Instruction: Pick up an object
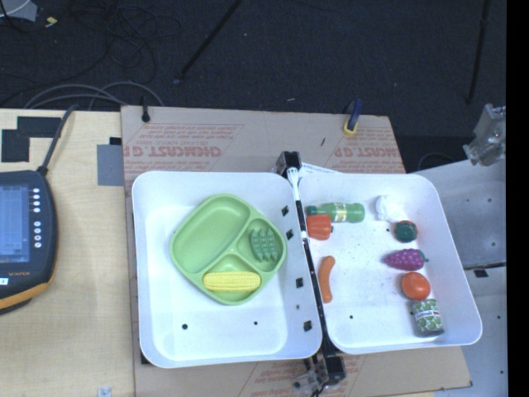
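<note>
Toy foods, any of which could be picked up, lie scattered in the right bin point(450, 222). A green bottle with an orange cap point(335, 213) lies near its far left corner, with a red-orange pepper-like piece point(318, 227) just beside it. An orange sausage shape point(326, 278) rests near the left wall. Along the right side sit a white lump point(387, 207), a dark green ball point(405, 231), a purple grape bunch point(404, 260), a tomato point(416, 285) and a small green-labelled jar point(427, 317), running from the far edge to the near one.

The left bin point(165, 337) holds a green divided plate point(207, 230) carrying a corn cob point(231, 282) and a small green ridged piece point(264, 243).

A grey piece of the arm point(488, 135) shows at the right edge of the counter, well apart from both bins; whether the claw is spread or pressed together I cannot tell.

A teach pendant point(21, 230) lies on the counter's left side.
</note>
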Tool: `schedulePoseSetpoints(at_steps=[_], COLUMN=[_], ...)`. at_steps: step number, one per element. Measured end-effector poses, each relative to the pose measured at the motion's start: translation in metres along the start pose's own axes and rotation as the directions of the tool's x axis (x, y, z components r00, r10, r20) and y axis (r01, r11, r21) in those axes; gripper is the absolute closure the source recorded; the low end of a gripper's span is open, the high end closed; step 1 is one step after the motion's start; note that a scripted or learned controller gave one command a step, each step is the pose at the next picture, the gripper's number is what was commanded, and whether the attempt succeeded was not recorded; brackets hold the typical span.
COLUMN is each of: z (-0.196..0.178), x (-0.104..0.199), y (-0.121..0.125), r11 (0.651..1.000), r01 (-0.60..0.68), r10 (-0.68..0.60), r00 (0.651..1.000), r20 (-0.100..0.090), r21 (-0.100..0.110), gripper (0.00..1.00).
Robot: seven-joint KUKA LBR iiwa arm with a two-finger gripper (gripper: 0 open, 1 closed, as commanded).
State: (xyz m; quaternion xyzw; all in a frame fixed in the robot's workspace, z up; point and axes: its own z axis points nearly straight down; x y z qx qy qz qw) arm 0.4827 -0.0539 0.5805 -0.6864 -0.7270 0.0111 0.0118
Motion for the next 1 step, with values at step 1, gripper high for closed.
schedulePoseSetpoints(at_steps=[1], z=[0.0458], x=[0.1428], y=[0.0115], r11=[0.999], r01=[-0.043], r10=[0.043], r00=[0.999], r20=[-0.001], r21=[-0.024], gripper=[1.00])
